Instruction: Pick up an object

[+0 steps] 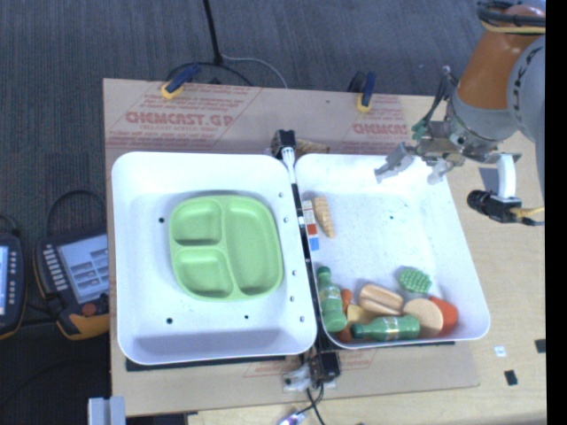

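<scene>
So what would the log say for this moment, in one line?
claw: open, holding nothing, above right bin's far edge | toy food: piled at near end | green plate: left bin

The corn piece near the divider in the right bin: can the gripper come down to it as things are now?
Probably yes. The corn piece lies alone on bare bin floor, apart from the toy food pile. The gripper hangs open over the same bin's far edge, with nothing between them.

The bench (496,326) bears two white bins (142,237) on brown board (177,118).

Red "CHEMCAST GP" print on brown board (177,118), repeated.
</scene>
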Tool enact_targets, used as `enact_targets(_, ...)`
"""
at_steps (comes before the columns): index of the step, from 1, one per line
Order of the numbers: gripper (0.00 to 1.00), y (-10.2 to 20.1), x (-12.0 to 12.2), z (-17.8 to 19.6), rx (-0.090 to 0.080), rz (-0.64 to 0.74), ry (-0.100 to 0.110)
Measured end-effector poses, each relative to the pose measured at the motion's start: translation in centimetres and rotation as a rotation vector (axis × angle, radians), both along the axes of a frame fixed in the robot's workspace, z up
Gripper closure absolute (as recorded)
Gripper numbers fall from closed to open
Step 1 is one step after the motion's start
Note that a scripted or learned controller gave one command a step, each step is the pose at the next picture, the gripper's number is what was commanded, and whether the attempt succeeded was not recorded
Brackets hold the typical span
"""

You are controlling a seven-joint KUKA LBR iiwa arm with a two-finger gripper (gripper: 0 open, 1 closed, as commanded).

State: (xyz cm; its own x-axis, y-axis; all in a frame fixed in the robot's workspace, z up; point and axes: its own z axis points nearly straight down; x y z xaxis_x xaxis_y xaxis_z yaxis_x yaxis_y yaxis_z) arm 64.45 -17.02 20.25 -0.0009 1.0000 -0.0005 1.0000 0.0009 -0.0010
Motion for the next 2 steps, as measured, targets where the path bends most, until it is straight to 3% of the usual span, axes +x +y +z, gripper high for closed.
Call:
enact_targets(1,0.00,3.2,-9.3,-8.8,0.001,0.015,0.004)
enact_targets(2,0.00,-3.0,-14.8,-11.1,0.006,0.001,-0.005)
